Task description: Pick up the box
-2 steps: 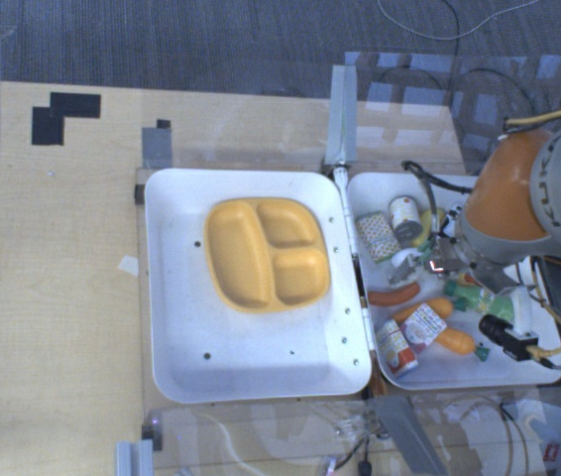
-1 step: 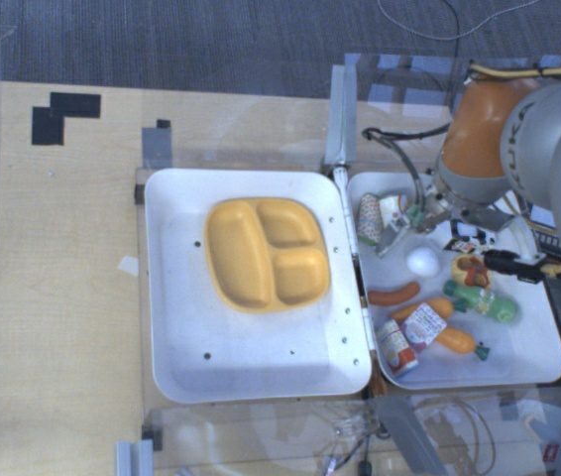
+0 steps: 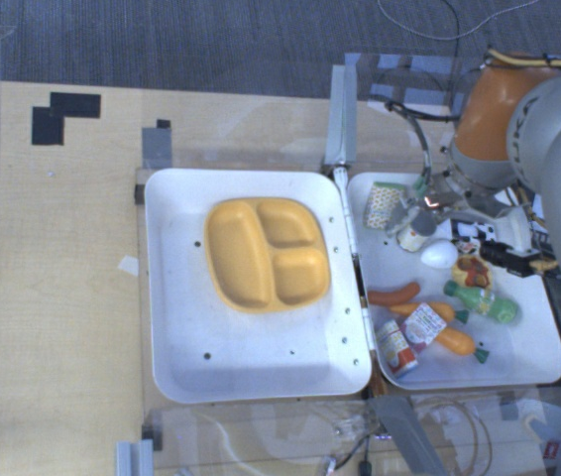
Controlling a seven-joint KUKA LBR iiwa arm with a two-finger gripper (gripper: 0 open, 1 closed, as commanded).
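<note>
- Now, the step in hand looks like the reach: the arm (image 3: 528, 127) comes in over the far right corner of the tabletop (image 3: 72, 296) and its hand (image 3: 429, 206) hangs above the far part of the right bin (image 3: 548, 360); whether the hand is spread or pressed together I cannot tell, since the wrist hides its tips
- The likeliest box (image 3: 384, 206) is the small patterned one leaning near the far left corner of the right bin, just beside the hand on the side toward the left bin (image 3: 176, 365); nothing shows it gripped, so the pick is not yet made
- Close by lie a white egg (image 3: 439, 255), a sausage (image 3: 395, 293), a green bottle (image 3: 483, 303), a carrot (image 3: 455, 341), a small can (image 3: 395, 347) and a flat packet (image 3: 425, 321); the yellow tray (image 3: 266, 253) sits in the left bin, well apart
- The next move, as I judge it, calls for a short shift toward the bin's far left corner, then a descent squarely over the box; the bin wall beside it leaves little room, and the tilt of the box may let it slip
</note>
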